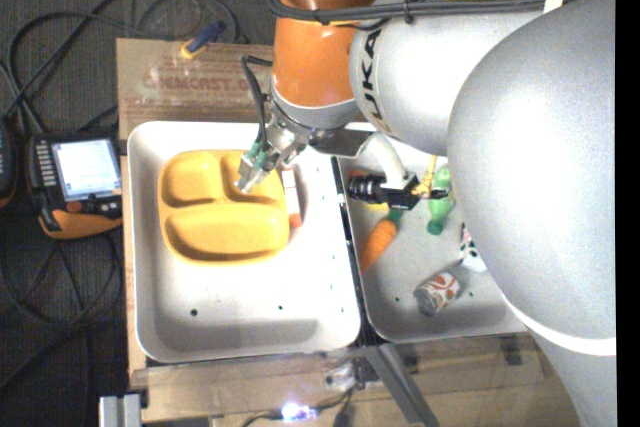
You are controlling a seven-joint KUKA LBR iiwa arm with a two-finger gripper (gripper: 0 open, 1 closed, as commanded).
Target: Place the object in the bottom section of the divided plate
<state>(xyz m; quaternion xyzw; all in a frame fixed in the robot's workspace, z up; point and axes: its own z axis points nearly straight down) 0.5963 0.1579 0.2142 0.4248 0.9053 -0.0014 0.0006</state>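
The yellow plate [225,210] has three sections. The arm [400,55] leans in, fingers [250,175] over its upper-right section; their opening cannot be told.

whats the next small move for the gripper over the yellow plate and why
Probably shift toward the camera-near side: the gripper sits over the upper right compartment of the divided plate, while the large bottom section lies just below it in view.

One camera hangs above the tabletop [190,80] and looks down at a slant on both bins, left bin [240,315] and right bin [440,320], from fairly near. The arm [480,95] enters from the right and fills much of that side, hiding part of the right bin.
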